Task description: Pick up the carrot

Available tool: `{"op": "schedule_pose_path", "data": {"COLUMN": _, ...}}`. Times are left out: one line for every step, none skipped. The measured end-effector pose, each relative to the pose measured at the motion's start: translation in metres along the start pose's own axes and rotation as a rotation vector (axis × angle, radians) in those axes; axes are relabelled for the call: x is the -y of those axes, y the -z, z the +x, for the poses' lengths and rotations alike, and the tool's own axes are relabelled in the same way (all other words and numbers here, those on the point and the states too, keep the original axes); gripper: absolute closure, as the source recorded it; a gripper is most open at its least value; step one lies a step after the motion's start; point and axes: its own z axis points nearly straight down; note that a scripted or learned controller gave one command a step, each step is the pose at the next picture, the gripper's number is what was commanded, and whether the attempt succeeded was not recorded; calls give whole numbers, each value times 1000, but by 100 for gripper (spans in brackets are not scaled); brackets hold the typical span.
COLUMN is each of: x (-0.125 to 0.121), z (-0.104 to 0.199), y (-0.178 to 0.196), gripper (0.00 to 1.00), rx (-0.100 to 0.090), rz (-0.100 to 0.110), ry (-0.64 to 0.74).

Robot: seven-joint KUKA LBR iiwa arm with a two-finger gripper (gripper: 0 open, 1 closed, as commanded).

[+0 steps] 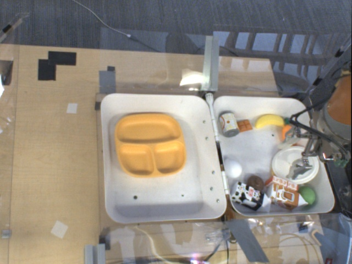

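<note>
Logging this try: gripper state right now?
Gripper: over the white plate in the right bin; open or shut cannot be told. Carrot not between its fingers.

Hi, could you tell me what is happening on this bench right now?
A robot arm reaches in from the right over the right bin, and its gripper hangs above a small white plate. The carrot lies by the yellow lemon near the back of that bin, apart from the gripper. The left bin holds an orange divided tray.
</note>
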Motion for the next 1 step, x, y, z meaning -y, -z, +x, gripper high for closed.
{"op": "schedule_pose_path", "data": {"x": 2, "z": -72, "y": -64, "gripper": 0, "rx": 0, "rz": -1, "ry": -149}}
